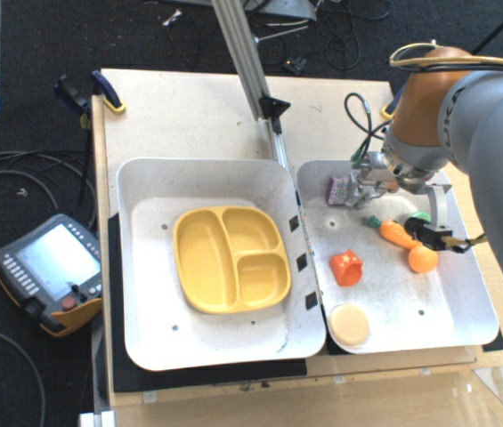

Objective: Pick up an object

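Observation:
My gripper point(359, 192) is low over the back left of the right bin point(465, 314), coming down from the grey arm with its orange band. A small purple and grey object point(336, 189) lies right beside it on its left, touching or nearly so. An orange carrot point(395, 233) lies just in front of the gripper, with a round orange fruit point(422, 260) at its right end. A red pepper-like piece point(346, 269) sits in the bin's middle left. A beige disc point(351, 325) rests at the front left corner. A bit of something green point(420, 216) peeks out under the arm.
The left bin point(144, 327) holds a yellow divided plate point(231, 258). A slanted metal pole point(244, 52) rises from the bench behind the bins. A teach pendant point(48, 274) lies on the floor to the left. The arm's cables point(451, 238) hang over the right bin.

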